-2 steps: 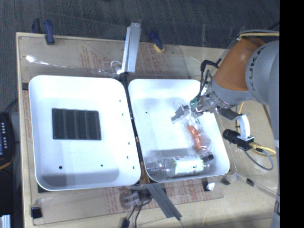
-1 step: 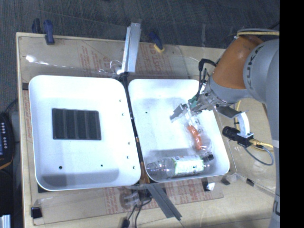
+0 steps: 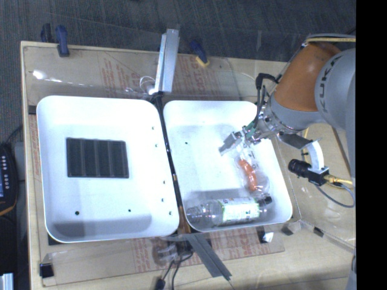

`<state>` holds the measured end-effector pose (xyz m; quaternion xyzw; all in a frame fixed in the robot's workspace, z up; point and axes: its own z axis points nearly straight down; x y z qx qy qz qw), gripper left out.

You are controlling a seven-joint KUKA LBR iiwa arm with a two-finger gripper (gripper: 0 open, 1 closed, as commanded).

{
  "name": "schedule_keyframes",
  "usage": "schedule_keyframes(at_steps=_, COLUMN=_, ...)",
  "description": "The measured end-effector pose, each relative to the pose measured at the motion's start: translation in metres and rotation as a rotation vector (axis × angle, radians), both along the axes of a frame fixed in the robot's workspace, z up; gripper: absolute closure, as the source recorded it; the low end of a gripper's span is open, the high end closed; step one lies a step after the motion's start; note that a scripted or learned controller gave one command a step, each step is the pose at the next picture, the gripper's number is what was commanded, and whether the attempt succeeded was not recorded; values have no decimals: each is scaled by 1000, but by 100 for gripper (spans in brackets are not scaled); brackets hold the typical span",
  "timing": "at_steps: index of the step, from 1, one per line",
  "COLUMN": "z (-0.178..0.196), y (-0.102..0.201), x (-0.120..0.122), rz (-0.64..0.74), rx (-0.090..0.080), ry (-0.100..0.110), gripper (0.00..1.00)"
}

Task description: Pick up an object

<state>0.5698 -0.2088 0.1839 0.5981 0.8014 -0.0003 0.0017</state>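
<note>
My gripper point(image 3: 237, 140) hangs over the upper right part of the right bin point(image 3: 199, 116), reaching in from the right. Just below it lies a clear plastic packet with orange pieces inside point(image 3: 250, 175); its top end is right at the gripper's tip, and I cannot tell whether they touch. A clear plastic bottle with a pale label and a dark cap point(image 3: 233, 211) lies on its side along the right bin's front wall. In the left bin point(image 3: 54, 113) a flat dark ribbed rectangle point(image 3: 97, 157) lies near the middle.
A metal bar point(image 3: 167, 59) stands up behind the seam between the bins. Blue clamps point(image 3: 61, 40) grip the bench's back edge. The grey arm with its orange band point(image 3: 305, 80) leans over the right bin's right rim.
</note>
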Motion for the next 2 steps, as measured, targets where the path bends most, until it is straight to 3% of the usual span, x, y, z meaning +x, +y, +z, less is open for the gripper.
schedule_keyframes(at_steps=2, z=-5, y=1, x=6, rz=78, rx=2, ry=2, gripper=0)
